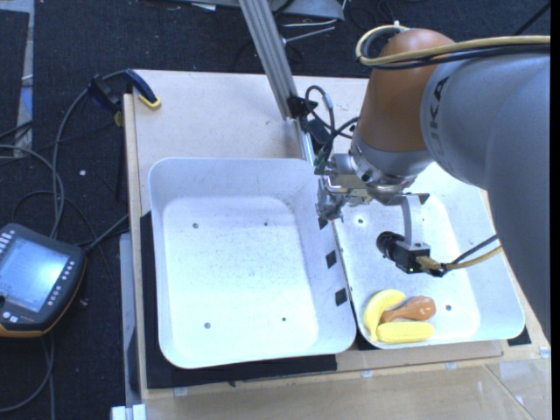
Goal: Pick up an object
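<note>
Three small objects lie together at the front of the right bin (464,261): a curved yellow banana (378,307), a brown drumstick-shaped piece (416,306) and a yellow oblong piece (404,332). My gripper (329,206) hangs under the orange-banded wrist (398,77), over the right bin's left rim where the two bins meet. It sits well behind and to the left of the three objects, and nothing shows in it. The big grey arm covers the back of the right bin.
The left bin (232,269) takes up the middle of the bench. A slanted metal rail (269,51) rises behind the bins. A blue and yellow clamp (140,90) grips the bench's back left corner. A teach pendant (31,278) lies on the floor at left.
</note>
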`<action>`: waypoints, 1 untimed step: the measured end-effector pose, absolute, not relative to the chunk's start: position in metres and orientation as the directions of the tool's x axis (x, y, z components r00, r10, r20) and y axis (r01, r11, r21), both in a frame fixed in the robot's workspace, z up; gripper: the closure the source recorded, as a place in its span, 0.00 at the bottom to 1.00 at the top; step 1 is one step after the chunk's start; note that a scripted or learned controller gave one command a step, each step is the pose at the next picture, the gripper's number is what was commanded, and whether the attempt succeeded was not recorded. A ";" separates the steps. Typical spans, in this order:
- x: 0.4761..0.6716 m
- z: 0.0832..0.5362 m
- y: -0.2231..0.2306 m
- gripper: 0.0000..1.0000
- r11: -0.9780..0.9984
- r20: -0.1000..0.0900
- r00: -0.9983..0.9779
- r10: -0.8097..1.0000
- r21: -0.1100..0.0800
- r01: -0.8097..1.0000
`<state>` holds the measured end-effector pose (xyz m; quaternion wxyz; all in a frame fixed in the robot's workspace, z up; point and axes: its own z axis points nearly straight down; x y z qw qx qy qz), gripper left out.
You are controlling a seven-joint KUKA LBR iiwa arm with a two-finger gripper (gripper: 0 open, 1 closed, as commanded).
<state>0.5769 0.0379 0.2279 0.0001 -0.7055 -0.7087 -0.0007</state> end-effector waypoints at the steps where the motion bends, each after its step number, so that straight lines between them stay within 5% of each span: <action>1: 0.594 0.241 0.086 1.00 0.005 0.001 -0.005 1.000 0.001 1.000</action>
